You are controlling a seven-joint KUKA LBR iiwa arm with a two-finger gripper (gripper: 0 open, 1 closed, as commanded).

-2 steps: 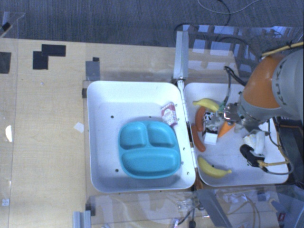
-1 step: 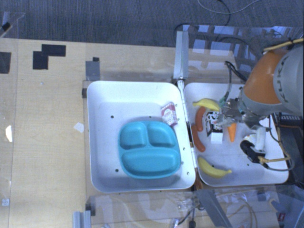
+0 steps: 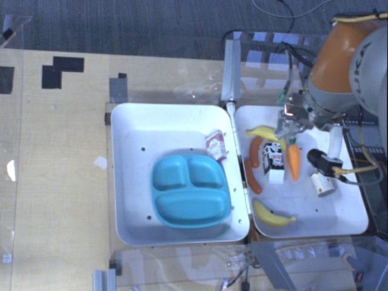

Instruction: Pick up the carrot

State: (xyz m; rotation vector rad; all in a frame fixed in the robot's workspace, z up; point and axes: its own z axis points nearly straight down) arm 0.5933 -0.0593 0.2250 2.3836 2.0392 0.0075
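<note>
Above the smooth, tapered carrot (image 3: 293, 161) (orange, matte) hangs the metal gripper (image 3: 290, 130); its grip state is unreadable.

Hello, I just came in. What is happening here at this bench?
A grey and orange robot arm reaches in from the right over the right bin. Its gripper sits just above the top end of the carrot, which lies flat in that bin and is not lifted yet. Near the carrot are two bananas, a red sausage and a small carton. The left bin holds a blue divided plate and a small red packet.
</note>
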